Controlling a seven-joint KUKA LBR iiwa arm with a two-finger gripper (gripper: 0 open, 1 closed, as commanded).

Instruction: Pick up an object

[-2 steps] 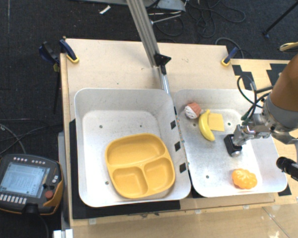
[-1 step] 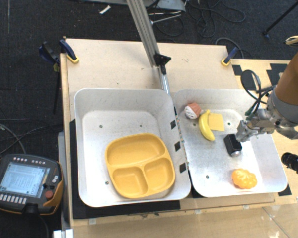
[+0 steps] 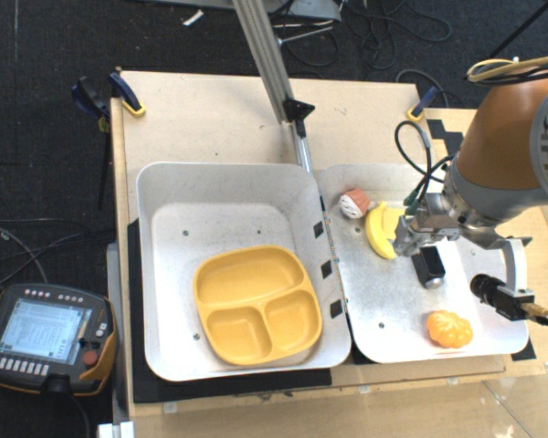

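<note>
arm (image 3: 516,126) cut off by the right edge, only wrist end in frame. its body hides the back right part of the right bin (image 3: 384,331). gripper (image 3: 418,245) partly covers the banana (image 3: 380,231), finger state unreadable. small reddish-white object (image 3: 353,204) too small to identify. pendant (image 3: 41,336) clipped at the left edge
</note>
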